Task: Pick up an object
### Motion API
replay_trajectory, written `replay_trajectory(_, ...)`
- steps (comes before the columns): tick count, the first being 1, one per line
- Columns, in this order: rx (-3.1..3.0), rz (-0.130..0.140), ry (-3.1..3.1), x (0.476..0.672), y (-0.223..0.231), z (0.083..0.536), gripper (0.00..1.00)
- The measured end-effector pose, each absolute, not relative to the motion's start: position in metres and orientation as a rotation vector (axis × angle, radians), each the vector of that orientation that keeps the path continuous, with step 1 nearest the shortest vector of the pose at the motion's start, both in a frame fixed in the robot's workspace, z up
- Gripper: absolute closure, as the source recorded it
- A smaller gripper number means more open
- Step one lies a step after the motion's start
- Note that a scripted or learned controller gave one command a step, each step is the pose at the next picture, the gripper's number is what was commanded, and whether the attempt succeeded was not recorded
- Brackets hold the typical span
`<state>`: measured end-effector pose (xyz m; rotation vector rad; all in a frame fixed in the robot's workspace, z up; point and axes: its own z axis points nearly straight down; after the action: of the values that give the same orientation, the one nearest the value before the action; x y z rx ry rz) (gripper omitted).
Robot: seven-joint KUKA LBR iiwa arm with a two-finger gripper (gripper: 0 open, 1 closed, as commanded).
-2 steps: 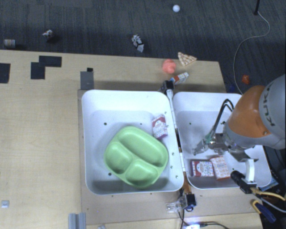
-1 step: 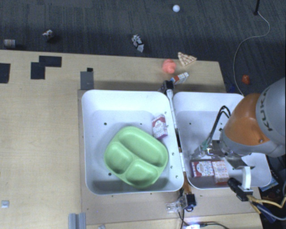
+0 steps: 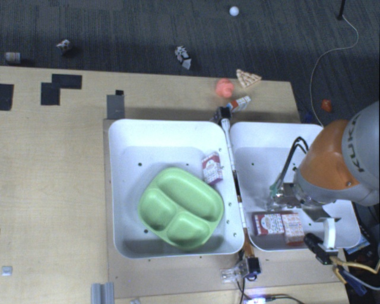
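the red and white carton [image 3: 279, 225] lies flat at the near edge of the right bin [image 3: 261, 154], a squat box with busy printed panels, pale patches on a dark red ground, its long side running left to right. the gripper [image 3: 284, 200] hangs just above its far edge, tucked under the orange band of the arm [image 3: 332, 163], which comes in from the right; whether it is released or clenched i cannot tell, since the wrist hides it. over in the left bin [image 3: 124, 178] a green divided plate [image 3: 181, 206] sits tilted toward the near side, three hollows in it, and a small red packet [image 3: 212, 168] rests just beyond its far right rim, close to the wall between the bins. the bins sit on a pale wooden bench [image 3: 53, 196] with a few black squares marked at the far left. at the far edge of the bench, a pink ball [image 3: 224, 88], a wedge-shaped toy [image 3: 248, 78] and a small tube [image 3: 240, 104] lie near one another. beyond is dark ribbed carpet [image 3: 130, 29] with scattered bits and a white ball [image 3: 234, 10].
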<state>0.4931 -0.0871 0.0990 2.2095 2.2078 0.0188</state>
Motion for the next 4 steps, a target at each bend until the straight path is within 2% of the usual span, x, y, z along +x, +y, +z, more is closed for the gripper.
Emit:
replay_trajectory(1, 2.209, 0.018, 2.209, 0.493, -0.087, 0.099, 0.00)
replay_trajectory(2, 2.207, 0.024, 2.207, 0.495, -0.086, 0.109, 1.00)
replay_trajectory(3, 2.206, 0.023, 2.208, 0.495, -0.086, 0.109, 0.00)
replay_trajectory(4, 2.212, 0.006, 2.223, 0.607, -0.130, 0.086, 0.00)
